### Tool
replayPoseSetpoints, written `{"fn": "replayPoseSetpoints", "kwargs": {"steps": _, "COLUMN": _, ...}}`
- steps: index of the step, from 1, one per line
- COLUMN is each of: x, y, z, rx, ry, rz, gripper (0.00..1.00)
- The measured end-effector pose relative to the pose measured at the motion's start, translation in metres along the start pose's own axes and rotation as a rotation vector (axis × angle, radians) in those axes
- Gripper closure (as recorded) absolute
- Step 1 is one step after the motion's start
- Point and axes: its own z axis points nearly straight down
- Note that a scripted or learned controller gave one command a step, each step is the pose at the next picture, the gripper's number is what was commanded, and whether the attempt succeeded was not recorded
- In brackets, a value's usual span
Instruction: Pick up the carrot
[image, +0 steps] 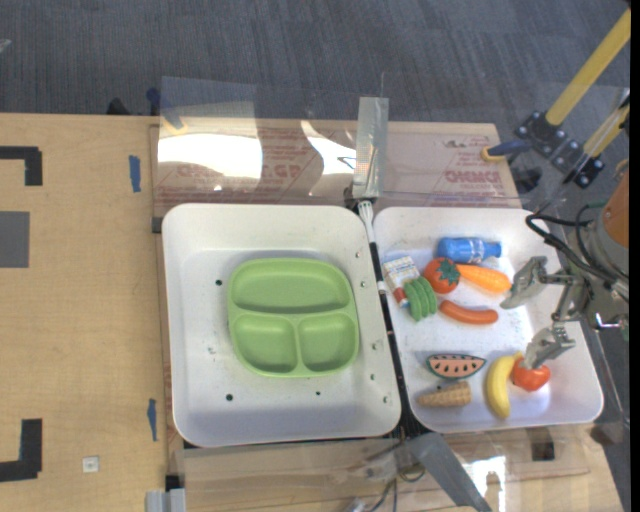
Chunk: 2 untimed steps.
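The carrot (483, 277) is an orange stick with a green end, lying in the right bin (580, 405) just right of a tomato (441, 275) and below a blue bottle (468, 248). My gripper (536, 315) hovers at the right side of that bin, open, with nothing between its fingers. One fingertip (523, 286) is a short way right of the carrot's tip; the other (549, 347) stands just above a small red fruit (531, 377).
The right bin also holds a red sausage (468, 313), a green ridged vegetable (420, 298), a watermelon slice (455, 365), a banana (498, 385) and a tan cone (444, 397). The left bin (190, 300) holds a green divided plate (294, 315).
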Motion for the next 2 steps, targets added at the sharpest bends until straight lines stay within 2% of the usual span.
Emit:
{"fn": "replayPoseSetpoints", "kwargs": {"steps": 1, "x": -0.103, "y": -0.019, "z": 0.123, "rx": -0.001, "ry": 0.007, "rz": 0.206, "gripper": 0.00}}
{"fn": "replayPoseSetpoints", "kwargs": {"steps": 2, "x": -0.114, "y": -0.033, "z": 0.144, "rx": 0.000, "ry": -0.003, "rz": 0.380, "gripper": 0.00}}
